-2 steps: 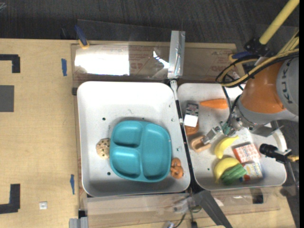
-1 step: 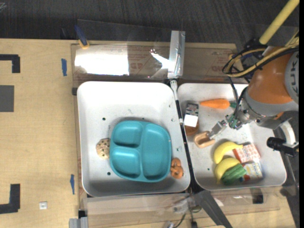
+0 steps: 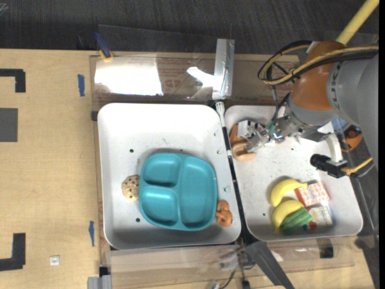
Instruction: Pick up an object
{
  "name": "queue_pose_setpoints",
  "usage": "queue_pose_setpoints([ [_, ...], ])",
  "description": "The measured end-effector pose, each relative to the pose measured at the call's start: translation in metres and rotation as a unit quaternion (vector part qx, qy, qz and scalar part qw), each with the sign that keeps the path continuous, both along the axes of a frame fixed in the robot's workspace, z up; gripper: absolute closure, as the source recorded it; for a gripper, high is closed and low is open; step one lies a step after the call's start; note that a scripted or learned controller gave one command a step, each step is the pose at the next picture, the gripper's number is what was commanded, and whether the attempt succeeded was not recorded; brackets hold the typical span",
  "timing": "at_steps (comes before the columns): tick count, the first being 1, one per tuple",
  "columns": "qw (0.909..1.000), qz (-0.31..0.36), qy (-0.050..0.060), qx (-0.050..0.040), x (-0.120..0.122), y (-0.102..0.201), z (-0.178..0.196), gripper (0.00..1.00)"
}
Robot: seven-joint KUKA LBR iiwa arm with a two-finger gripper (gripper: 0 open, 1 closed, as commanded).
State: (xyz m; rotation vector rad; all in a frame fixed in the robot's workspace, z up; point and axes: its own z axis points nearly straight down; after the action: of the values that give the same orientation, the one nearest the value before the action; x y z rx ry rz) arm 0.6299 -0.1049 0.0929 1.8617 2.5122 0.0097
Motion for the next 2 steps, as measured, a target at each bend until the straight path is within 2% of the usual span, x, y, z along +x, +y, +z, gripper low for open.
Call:
queue_pose_setpoints([
  [1, 0.9992, 0.006, 0.038, 0.0131, 0.0277, -0.0323, -0.0025, 0.0],
  [2, 0.984, -0.176, 0.027, 0.0076, 0.0314, -0.0349, -0.0062, 0.0],
])
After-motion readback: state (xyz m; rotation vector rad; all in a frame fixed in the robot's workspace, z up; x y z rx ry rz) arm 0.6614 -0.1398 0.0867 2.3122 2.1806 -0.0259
